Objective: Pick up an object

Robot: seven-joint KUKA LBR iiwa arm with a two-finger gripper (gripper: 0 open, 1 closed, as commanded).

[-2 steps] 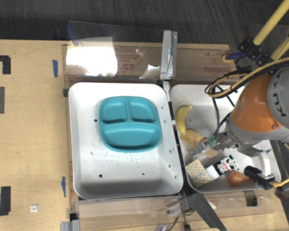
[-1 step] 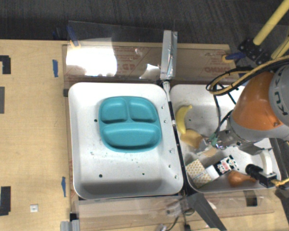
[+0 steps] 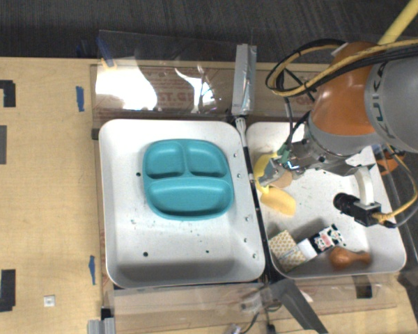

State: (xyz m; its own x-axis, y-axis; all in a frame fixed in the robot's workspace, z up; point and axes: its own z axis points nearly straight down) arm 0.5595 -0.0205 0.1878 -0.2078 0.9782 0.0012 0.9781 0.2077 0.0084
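Observation:
My gripper reaches down into the right bin near its left wall. It sits right by a yellow, banana-like object and a tan piece. A second yellow piece lies just below them. The arm's orange band and grey wrist hang over the bin's upper part and hide what is under them.
The left bin holds a teal divided plate. Along the right bin's front lie a woven tan block, a small black-and-white carton and a brown pear-shaped object. A black cable end hangs over the right bin.

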